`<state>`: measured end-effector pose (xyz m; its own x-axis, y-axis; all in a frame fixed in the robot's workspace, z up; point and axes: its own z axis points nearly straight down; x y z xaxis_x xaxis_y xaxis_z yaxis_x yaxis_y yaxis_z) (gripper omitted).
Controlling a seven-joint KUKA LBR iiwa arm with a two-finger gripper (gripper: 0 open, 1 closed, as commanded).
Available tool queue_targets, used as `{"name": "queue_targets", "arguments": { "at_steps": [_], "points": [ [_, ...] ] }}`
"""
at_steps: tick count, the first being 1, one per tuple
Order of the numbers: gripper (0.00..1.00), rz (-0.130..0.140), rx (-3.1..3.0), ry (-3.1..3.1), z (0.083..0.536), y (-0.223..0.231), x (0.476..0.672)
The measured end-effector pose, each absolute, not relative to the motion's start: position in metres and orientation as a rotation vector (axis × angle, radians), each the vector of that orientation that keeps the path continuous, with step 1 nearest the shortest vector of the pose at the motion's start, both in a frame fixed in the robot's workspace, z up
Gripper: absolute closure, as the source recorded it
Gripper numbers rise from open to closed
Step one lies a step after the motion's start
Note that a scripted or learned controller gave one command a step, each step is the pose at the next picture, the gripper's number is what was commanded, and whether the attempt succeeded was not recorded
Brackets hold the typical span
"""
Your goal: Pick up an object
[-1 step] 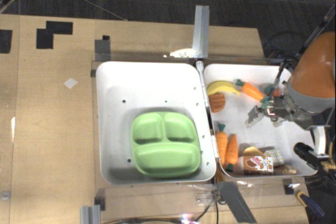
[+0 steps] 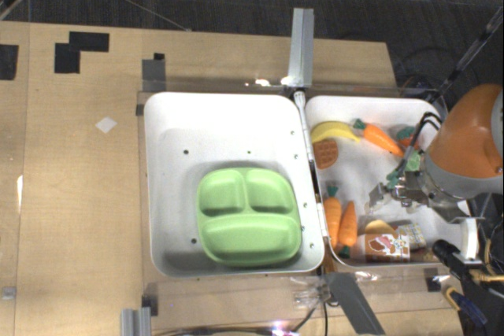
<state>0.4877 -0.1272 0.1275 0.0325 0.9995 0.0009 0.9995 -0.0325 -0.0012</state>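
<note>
The right bin (image 2: 370, 108) holds several toy foods. A yellow banana (image 2: 332, 131) lies at its far left, with a brown round piece (image 2: 326, 153) just below it. An orange carrot (image 2: 379, 137) sits toward the back. Two more carrots (image 2: 340, 223) lie side by side at the front left. A brown-labelled packet (image 2: 387, 241) lies along the front wall. My gripper (image 2: 391, 193) hangs open over the middle of this bin, above bare white floor, between the back carrot and the packet. Nothing shows between its fingers.
The left bin (image 2: 173, 130) holds a green divided plate (image 2: 248, 215) in its front half. A metal post (image 2: 302, 47) stands behind the wall between the bins. The arm's orange band (image 2: 472, 139) overhangs the right bin's right side. Cables lie at the front right.
</note>
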Motion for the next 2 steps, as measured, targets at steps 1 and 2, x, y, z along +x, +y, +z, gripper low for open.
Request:
{"name": "queue_targets", "arguments": {
  "at_steps": [1,2],
  "points": [
    [0.00,0.000,-2.321,-2.116,0.125,-0.109,0.548],
    [0.00,-0.002,-2.253,-2.190,0.132,-0.117,0.597]
  ]
}}
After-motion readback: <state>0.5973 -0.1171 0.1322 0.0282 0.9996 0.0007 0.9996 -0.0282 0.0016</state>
